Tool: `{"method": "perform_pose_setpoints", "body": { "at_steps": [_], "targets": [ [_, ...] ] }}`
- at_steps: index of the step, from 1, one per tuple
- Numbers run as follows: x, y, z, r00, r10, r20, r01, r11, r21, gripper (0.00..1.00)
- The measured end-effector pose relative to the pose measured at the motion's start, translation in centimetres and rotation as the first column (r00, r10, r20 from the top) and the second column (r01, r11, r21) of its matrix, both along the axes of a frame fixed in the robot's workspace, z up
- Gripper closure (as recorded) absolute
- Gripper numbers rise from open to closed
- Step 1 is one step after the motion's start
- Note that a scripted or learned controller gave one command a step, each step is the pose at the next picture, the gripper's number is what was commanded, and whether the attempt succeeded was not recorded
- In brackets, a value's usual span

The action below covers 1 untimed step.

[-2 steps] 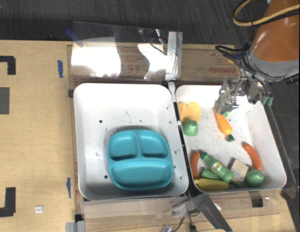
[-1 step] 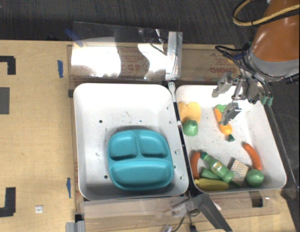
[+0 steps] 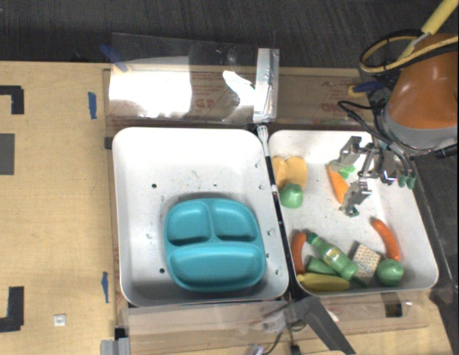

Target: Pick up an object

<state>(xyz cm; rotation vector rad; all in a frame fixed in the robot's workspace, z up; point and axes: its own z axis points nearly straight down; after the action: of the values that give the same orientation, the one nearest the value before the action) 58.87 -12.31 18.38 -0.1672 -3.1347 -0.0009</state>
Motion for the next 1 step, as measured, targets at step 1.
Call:
{"method": "perform_pose_setpoints", "body": {
  "at_steps": [1],
  "targets": [
    [2.77,0.2,-9.37,0.994,0.112,0.016,-0.112,0.994,-0.004,0.0]
  ]
}}
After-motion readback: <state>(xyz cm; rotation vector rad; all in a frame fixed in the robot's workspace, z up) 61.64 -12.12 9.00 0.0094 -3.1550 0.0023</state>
